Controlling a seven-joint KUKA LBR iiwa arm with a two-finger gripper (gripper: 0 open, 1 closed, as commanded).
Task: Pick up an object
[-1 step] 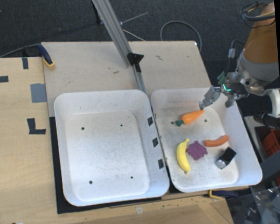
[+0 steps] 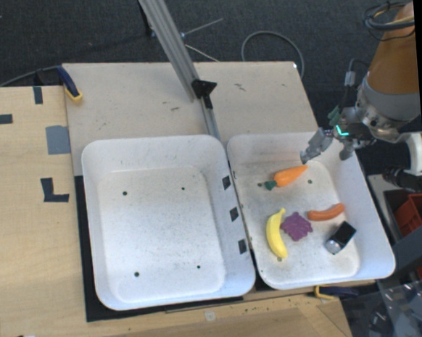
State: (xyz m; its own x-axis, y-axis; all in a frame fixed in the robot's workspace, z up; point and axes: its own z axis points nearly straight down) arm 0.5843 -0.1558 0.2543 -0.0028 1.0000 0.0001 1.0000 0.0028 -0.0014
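No text, label, brand, number or sign is legible anywhere on the bench point(image 2: 140, 104), bins point(image 2: 157, 219) or objects.

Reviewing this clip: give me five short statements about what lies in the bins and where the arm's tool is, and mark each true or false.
1. The carrot, banana, purple toy, sausage and black block all lie in the right bin. True.
2. The banana lies in the left bin. False: it lies in the right bin, beside the purple toy.
3. The tool is above the right bin's far part, near the carrot's thick end. True.
4. The tool holds the sausage. False: the sausage lies on the bin floor, apart from the tool.
5. The black block stands at the far left corner of the right bin. False: it lies toward the near right corner.
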